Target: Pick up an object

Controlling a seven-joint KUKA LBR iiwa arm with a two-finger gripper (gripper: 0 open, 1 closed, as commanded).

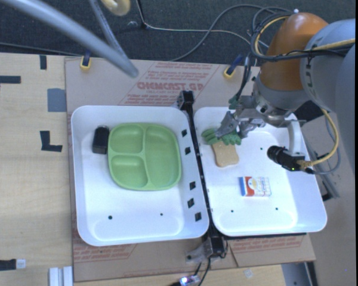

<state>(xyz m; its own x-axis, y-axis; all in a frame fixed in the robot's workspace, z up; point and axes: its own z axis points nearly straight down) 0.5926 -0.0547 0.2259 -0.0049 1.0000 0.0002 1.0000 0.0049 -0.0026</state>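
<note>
Cardboard sheeting printed with red lettering is covering the bench, and on it we are seeing two shallow white bins lying side by side, joined along a dark central divider. Reaching in from the right, the grey arm with its orange band is hanging over the right bin, with the gripper lowered at that bin's upper left corner. Its fingers are pointing down and toward the divider, but we are unable to tell how far apart they are standing or whether anything is lying between them.

Directly at the fingertips we are seeing a small green leafy object; contact between the two is not resolvable. Just below the fingers, and touching the green object's lower edge, a tan slice-shaped piece is lying flat on the bin floor. Farther below and to the right of the fingers, well apart from them, a small white box with red and blue print is resting flat.

Across the divider from the fingers, the left bin is holding a green sectioned plate, with a small black block touching the plate's far edge.
</note>
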